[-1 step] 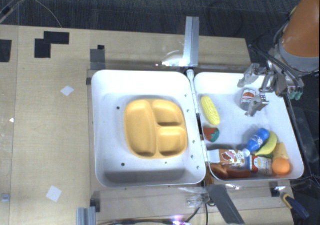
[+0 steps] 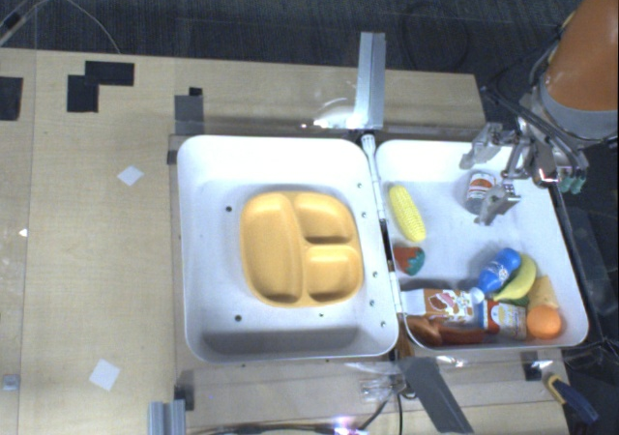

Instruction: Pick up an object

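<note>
My gripper [image 2: 480, 188] hangs over the back of the right bin [image 2: 573, 259], reaching in from the right under the orange wrist band. Its two grey fingers [image 2: 483, 149] stand apart, so it is open. A small silver can with a red label [image 2: 481, 188] sits between them; I cannot tell whether they touch it. Further objects lie in the same bin: a corn cob [image 2: 407, 213], a red and green fruit [image 2: 410, 260], a ketchup bottle [image 2: 455, 305], a blue item [image 2: 496, 271], a banana [image 2: 521, 280] and an orange [image 2: 545, 323].
The left bin [image 2: 203, 259] holds a yellow divided plate [image 2: 298, 247]. A metal post [image 2: 371, 80] stands behind the wall between the two bins. Several objects crowd the right bin's front right corner.
</note>
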### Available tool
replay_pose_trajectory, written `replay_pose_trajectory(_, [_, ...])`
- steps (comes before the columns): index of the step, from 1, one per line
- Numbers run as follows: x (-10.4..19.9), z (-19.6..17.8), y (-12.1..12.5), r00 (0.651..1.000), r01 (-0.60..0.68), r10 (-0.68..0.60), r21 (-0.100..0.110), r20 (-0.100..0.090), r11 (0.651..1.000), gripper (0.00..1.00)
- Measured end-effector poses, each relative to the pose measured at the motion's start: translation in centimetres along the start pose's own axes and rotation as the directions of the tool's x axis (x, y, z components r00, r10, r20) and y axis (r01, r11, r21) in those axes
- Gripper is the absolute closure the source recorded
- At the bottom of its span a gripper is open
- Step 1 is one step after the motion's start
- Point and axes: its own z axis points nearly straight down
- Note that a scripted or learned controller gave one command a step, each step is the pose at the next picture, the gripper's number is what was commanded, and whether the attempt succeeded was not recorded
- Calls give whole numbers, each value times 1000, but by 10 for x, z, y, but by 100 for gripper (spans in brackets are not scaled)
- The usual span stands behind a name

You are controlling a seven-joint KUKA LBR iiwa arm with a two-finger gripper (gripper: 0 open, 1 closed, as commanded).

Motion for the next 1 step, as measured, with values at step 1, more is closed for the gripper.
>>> replay_pose_trajectory(1, [42,88,-39,999,38,-38,-1,-8,999,0])
